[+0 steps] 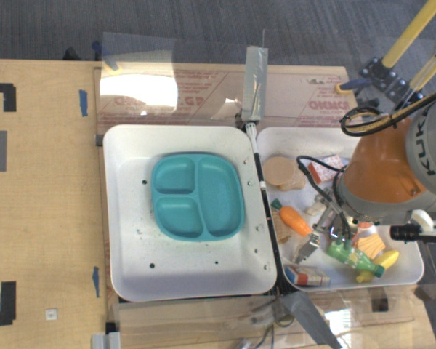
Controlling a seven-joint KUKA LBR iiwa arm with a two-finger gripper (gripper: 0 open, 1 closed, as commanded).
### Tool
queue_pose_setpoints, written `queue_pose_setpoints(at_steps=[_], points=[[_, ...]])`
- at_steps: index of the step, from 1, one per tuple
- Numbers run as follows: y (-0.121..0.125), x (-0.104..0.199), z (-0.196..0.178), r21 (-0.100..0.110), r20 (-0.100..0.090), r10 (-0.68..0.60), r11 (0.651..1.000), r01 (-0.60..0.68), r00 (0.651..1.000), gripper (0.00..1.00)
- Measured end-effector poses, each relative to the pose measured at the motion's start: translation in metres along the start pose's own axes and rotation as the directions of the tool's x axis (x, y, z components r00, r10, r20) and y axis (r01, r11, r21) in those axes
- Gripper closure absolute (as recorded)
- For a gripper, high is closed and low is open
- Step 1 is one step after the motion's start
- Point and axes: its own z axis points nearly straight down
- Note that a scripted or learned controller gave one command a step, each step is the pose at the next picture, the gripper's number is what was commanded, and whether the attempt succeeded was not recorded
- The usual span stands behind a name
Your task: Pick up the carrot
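Carrot (293, 221) lying loose in rt bin (414, 271); gripper (325, 233) hovering beside it, apparently open, gripping nothing; pickup pending.

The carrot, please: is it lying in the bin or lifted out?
In the bin: the carrot lies on the right bin's floor, beside the hand.

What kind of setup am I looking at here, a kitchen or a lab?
Most likely a robotics lab bench, not a kitchen: two white bins on a plywood bench, toy food such as the carrot, and a teal divided plate.
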Motion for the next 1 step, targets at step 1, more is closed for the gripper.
queue_pose_setpoints(at_steps=[1], points=[[-0.0004,-0.0001,0.0001,0.0,0.001,0.112,0.994,-0.112,0.994,0.0]])
